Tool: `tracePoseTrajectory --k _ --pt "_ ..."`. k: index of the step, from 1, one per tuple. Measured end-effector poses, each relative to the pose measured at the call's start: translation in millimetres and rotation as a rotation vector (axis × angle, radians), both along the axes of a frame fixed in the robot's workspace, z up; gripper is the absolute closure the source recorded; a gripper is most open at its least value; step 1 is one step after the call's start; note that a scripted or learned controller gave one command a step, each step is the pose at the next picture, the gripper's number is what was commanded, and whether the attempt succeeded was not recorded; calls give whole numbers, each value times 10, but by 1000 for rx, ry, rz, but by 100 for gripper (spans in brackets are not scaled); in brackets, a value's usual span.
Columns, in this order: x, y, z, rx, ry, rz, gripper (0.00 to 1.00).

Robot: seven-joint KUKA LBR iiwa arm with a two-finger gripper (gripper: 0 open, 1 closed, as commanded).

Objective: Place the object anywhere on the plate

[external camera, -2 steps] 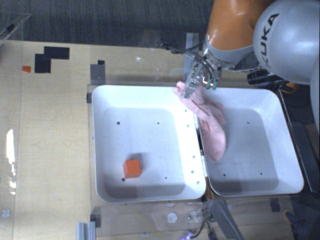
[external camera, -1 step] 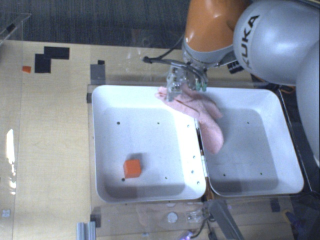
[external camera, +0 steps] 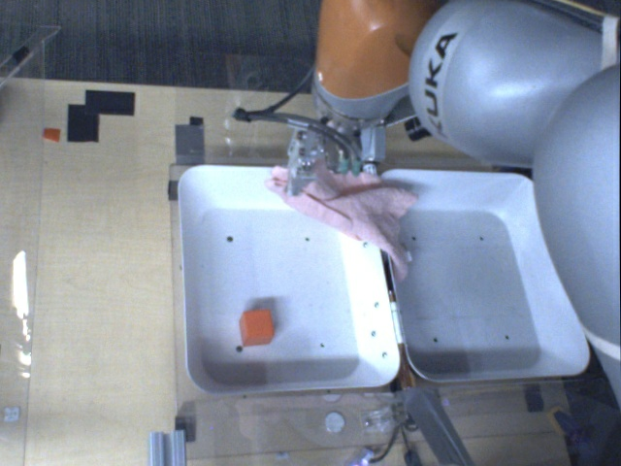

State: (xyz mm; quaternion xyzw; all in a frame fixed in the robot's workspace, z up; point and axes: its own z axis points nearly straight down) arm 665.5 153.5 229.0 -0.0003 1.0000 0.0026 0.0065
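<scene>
The big grey KUKA arm with its orange band [external camera: 364,27] reaches in from the right and hangs over the far edge of the bench. Below it sit two shallow white plastic bins side by side: the left bin [external camera: 223,289] and the right bin [external camera: 505,348], their inner rims touching. Draped from the two-finger metal gripper [external camera: 309,168] is a crumpled pink cloth [external camera: 354,212]; its upper corner is bunched at the fingertips and looks pinched between them, with the jaws drawn nearly together on the fabric. The rest of it trails down to the right across the shared rim, its tail hanging over the near corner of the right bin. Smallest is a little orange cube [external camera: 257,326], resting alone on the floor of the left bin, well apart from the cloth.

No plate can be made out, so where the cloth should go is unclear. The likely trouble: the pinch is only on a corner, so the limp fabric could slide free, or its trailing end could snag on the rim between the bins as the arm moves.

Count: one arm, one gripper, two bins, one cloth, one cube
</scene>
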Motion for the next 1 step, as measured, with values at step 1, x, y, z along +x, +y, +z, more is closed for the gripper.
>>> tracePoseTrajectory --k 1 --pt "1 -1 3 0 0 0 0"
